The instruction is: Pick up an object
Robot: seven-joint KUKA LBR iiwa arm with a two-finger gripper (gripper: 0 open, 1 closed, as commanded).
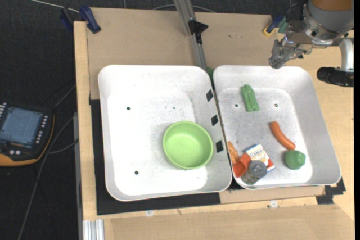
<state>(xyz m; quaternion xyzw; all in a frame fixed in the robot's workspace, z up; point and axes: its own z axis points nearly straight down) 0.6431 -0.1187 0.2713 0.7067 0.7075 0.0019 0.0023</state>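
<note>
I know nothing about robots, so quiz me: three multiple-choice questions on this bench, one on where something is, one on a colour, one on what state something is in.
1. Where is the bowl?
A. left bin
B. right bin
C. on the bare bench

2. What colour is the long sausage-shaped toy in the right bin?
A. blue
B. orange
C. white

3. How does the bowl sit?
A. upside down
B. on its side
C. upright, mouth up

Answers: 1 A, it rests in the left bin. 2 B, it is plainly orange. 3 C, its hollow inside faces the camera.
</note>
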